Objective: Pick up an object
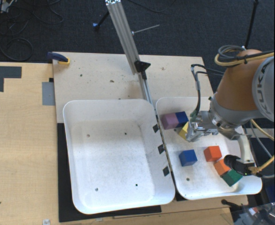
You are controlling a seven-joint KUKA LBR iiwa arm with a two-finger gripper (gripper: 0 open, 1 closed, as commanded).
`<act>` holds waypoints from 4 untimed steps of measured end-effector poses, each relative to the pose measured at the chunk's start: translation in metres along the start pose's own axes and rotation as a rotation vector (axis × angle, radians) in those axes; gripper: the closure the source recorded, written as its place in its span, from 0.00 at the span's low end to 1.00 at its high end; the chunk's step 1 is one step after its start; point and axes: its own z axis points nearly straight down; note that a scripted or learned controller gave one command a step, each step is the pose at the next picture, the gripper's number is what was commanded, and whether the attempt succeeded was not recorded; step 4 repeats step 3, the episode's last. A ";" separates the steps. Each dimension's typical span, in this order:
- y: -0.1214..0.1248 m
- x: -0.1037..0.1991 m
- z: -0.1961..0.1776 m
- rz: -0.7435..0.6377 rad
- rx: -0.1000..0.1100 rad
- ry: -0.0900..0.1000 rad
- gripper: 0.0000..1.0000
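Camera view, two blue cubes [188, 157], two orange [212, 153] (right bin [249, 186])

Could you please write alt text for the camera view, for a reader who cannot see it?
The arm's end effector is low in the right bin, at a yellow block beside purple and blue blocks. The left bin adjoins.

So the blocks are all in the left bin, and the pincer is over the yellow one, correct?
Not quite: the camera view shows the blocks in the right bin, not the left. The pincer is over the yellow block, as you say.
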 end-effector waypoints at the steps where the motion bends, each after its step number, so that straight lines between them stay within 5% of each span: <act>1: -0.013 0.048 -0.009 0.001 0.003 0.000 1.00; 3: -0.017 0.161 -0.005 0.000 0.006 -0.001 1.00; 4: -0.017 0.161 -0.005 0.000 0.006 -0.001 1.00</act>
